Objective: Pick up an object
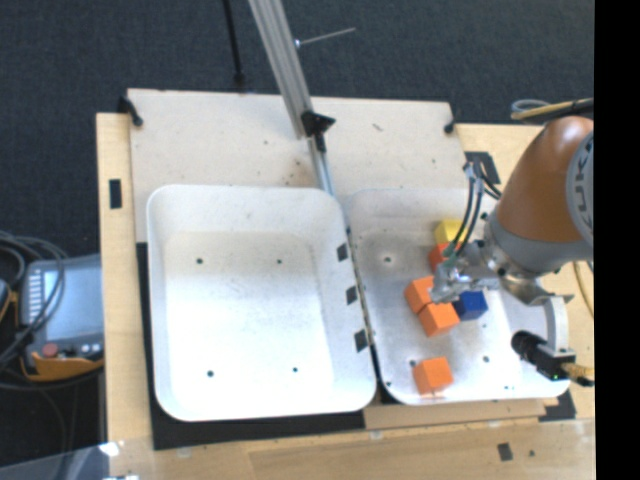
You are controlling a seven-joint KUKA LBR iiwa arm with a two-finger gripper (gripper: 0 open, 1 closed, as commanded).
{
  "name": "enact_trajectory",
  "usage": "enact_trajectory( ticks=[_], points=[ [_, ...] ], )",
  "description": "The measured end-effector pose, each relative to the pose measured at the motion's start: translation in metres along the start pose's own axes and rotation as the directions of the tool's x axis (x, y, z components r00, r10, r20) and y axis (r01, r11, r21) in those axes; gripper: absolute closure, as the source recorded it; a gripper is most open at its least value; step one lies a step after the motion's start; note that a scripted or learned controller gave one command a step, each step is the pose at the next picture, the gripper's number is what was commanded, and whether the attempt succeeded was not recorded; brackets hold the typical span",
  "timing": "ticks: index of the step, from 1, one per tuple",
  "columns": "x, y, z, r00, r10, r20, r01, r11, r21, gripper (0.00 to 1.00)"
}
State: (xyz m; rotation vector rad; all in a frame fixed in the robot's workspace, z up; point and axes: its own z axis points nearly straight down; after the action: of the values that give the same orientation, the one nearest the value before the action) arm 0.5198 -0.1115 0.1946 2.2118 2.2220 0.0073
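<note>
A pale wooden bench (115,298) stands on dark grey carpet (90,38); a slanted aluminium post (285,58) rises behind the bins, and a small grey console with cables (50,313) sits far off beyond the gripper's side, past the bench edge. The gripper (452,286) hangs low inside the right bin (390,228), below the grey arm (545,203) with its orange band; whether it is open or closed cannot be told. An orange block (418,295) lies just beside it, another orange block (438,318) just below it; a blue block (472,305) touches its other side; a yellow block (447,232) and a red block (437,256) lie just above; a third orange block (433,375) sits apart, nearer the bin's front rim. The left bin (250,298) lies well apart.
</note>
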Motion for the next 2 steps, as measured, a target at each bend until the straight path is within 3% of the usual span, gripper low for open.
enact_trajectory(
  ticks=[1, 2],
  points=[
    [-0.001, 0.003, -0.053, 1.0, -0.001, 0.0, 0.001, 1.0, 0.0, 1.0],
    [0.049, 0.011, -0.061, 1.0, 0.001, -0.002, 0.0, 1.0, 0.006, 1.0]
  ],
)
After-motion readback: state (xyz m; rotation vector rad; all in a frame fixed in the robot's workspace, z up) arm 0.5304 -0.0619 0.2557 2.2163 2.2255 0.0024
